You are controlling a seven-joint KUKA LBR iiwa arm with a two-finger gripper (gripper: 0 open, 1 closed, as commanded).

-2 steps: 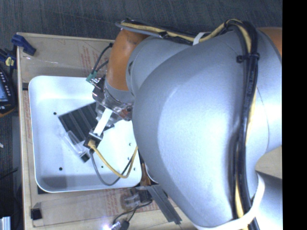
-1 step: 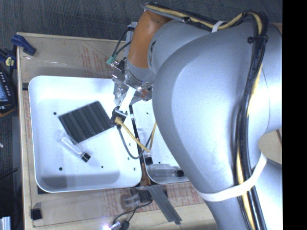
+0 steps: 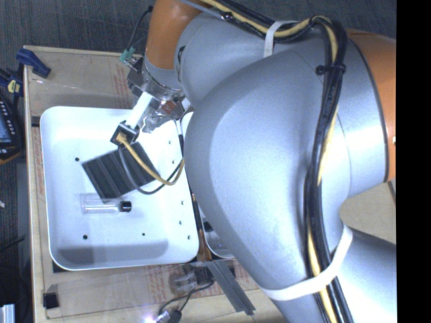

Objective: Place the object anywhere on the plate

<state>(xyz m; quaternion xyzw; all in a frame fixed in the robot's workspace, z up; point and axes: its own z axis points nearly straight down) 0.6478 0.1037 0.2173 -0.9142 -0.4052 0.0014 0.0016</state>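
The gripper (image 3: pixel 111 173) hung just above the clear tube (image 3: pixel 104 206) in the white bin (image 3: pixel 57 123), grip unreadable, apparently mid-pickup; next, I'd judge, closing and lifting.

A shallow white bin (image 3: pixel 60 241) sits on the wooden tabletop (image 3: pixel 87 295), its floor dotted with small dark holes. A blue clamp (image 3: pixel 31 60) grips the tabletop's far-left corner — beside it, at the left edge, a dark device (image 3: pixel 7 123) with yellow trim. Grey carpet (image 3: pixel 74 9) lies beyond — loose cables (image 3: pixel 176 306) rest near the front edge.
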